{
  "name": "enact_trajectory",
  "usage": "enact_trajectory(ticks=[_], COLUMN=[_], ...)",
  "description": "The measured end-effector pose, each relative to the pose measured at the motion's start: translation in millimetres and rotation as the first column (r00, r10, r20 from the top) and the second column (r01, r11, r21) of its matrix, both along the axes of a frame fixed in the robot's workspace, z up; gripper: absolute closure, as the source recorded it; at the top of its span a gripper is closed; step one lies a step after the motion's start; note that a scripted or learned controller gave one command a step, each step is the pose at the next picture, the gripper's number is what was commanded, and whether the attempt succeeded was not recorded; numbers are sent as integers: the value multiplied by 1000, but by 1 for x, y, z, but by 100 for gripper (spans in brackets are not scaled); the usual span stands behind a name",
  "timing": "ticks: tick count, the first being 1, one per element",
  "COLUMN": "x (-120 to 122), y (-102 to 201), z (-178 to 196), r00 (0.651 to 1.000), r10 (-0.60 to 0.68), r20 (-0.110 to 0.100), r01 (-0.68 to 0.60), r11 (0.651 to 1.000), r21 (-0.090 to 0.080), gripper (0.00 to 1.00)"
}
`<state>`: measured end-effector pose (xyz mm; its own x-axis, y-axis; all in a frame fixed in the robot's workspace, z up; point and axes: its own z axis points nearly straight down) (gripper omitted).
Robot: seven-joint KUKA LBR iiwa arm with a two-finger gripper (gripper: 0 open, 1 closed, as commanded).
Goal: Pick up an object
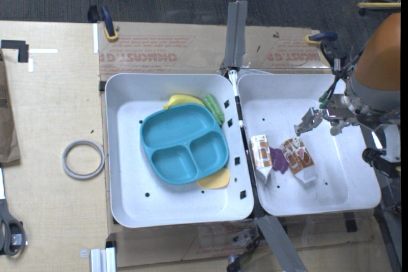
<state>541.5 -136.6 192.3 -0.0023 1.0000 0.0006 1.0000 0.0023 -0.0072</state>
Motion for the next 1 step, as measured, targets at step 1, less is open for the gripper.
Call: enact_trajectory(ticks=[1], x=[-1], y=[-52], z=[-10], r00=[983], r10=[-185], r20=[0], r01=[185], r11=[983], r21=[-1], gripper=[0])
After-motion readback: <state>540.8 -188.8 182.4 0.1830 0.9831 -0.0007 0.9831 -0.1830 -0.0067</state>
